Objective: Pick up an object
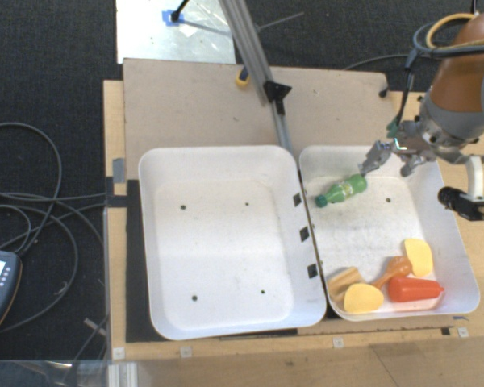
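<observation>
Nearest the camera, in the front corner of the right-hand shallow white plastic bin (460, 297), lies a cluster of toy food: a red plastic pepper-like piece (415, 289), a pale yellow rounded slice (363, 298), a tan wedge (343, 279), an orange carrot-shaped piece (394, 270) and a yellow oval piece (419, 256), all touching or just beside one another. The left-hand shallow white plastic bin (222, 240) sits beside it on the tan wooden tabletop (323, 107). Farther back in the right bin, a small green plastic bottle (342, 191) lies on its side, apart from the cluster. Just beyond the bottle, at the bin's far rim, hangs the grey arm's two-finger jaws (393, 158), spread apart with nothing between them; one finger (377, 156) is near the bottle's end.
</observation>
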Robot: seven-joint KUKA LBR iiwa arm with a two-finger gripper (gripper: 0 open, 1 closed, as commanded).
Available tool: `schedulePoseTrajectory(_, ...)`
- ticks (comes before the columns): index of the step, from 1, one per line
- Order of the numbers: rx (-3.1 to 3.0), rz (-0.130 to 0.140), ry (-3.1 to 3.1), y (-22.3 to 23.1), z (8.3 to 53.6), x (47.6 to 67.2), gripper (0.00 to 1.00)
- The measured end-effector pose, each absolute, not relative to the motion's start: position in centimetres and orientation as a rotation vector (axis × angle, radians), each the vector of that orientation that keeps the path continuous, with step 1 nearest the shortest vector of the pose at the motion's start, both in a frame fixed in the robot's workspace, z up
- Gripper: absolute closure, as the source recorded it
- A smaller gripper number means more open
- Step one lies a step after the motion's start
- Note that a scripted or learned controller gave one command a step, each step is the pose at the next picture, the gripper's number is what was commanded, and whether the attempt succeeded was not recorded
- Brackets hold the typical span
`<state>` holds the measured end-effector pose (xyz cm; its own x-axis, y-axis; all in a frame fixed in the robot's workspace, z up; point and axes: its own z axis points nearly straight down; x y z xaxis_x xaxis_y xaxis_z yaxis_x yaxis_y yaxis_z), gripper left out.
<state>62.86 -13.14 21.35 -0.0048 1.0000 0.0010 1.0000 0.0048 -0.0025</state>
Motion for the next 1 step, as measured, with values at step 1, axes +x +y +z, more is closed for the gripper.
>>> schedulePoseTrajectory(1,-2.216,-0.002,-2.228,-13.14,21.58,62.94,0.00)
